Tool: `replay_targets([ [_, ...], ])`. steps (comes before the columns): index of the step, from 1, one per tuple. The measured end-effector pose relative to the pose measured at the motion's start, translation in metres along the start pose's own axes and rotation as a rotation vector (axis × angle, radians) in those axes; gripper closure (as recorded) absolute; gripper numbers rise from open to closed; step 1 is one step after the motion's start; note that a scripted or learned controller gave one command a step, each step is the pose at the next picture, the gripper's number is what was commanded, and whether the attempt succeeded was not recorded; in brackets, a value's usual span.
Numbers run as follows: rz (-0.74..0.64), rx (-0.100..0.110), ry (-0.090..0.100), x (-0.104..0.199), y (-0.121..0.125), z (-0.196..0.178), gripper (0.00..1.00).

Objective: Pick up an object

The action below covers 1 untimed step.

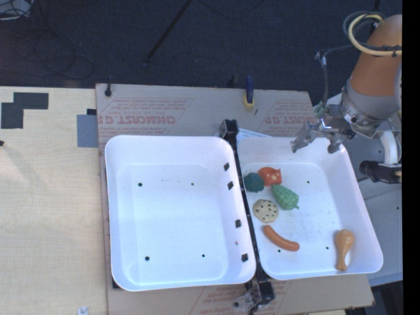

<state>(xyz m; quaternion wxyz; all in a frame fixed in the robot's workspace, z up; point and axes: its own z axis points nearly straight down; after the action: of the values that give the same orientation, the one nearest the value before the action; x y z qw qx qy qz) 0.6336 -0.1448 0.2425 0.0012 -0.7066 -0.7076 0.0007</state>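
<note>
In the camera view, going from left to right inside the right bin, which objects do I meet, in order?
Dark green toy → cookie → green vegetable → chicken leg. The red toy and sausage overlap others in position, so I leave them out.

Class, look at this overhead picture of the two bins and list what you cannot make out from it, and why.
- Claw: too small and blurred in the camera view to tell whether it grips anything.
- Arm: its upper part is cut off by the picture's right edge.
- Dark green toy: too small and blurred to identify; the red toy touches it.
</note>
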Motion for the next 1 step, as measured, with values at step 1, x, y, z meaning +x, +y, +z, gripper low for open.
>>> replay_targets([
  [1,-0.002,0.000,0.000,-0.0001,0.0002,-0.0101,1.00],
])
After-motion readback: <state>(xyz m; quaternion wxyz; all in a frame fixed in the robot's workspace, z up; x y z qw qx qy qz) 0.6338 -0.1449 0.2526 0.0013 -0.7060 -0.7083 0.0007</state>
